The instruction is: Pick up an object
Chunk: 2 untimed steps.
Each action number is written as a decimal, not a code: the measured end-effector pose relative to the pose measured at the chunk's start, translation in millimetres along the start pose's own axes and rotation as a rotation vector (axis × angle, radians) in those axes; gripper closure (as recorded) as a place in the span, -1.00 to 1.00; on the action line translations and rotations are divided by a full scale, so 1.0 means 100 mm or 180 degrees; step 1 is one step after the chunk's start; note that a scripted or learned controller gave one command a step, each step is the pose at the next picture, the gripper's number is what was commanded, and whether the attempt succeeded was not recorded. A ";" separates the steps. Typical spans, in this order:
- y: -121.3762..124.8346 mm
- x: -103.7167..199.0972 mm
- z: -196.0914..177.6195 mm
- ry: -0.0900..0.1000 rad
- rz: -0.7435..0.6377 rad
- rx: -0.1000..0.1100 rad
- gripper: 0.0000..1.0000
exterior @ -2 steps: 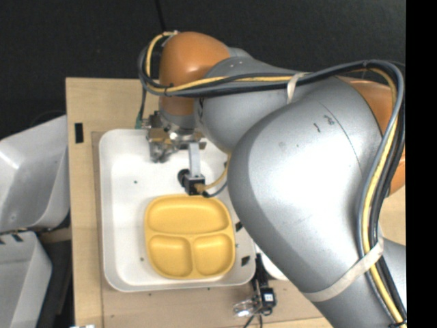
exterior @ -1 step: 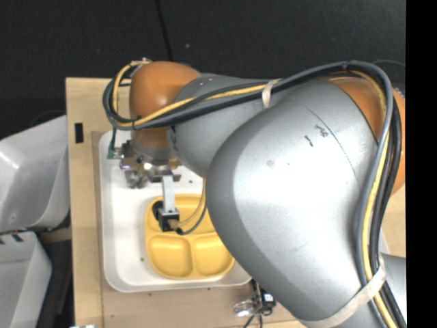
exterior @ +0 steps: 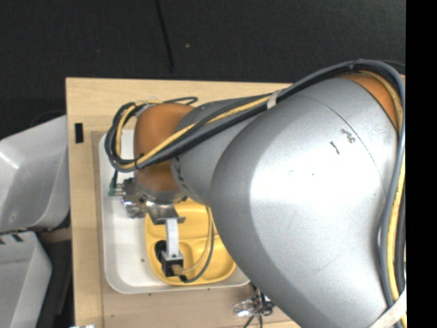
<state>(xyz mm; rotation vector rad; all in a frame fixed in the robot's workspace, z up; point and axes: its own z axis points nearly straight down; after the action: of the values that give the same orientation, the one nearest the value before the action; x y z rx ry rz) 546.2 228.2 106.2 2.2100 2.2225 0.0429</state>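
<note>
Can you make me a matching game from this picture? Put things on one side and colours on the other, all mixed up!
Things:
1. arm
2. bin
3. bench
4. dish in the bin

Colours:
a. yellow
b. grey
c. white
d. pale wood

Pairs: 1-b, 2-c, 3-d, 4-a.
</note>
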 end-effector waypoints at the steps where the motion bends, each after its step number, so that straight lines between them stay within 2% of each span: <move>1: -0.03 -0.07 -0.20 -0.0050 0.0021 0.0074 1.00; 2: 0.05 -0.32 -1.25 -0.0039 0.0025 0.0052 1.00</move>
<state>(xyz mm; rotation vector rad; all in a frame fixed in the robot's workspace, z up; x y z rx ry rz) 548.2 194.5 230.6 2.2210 2.2160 0.0115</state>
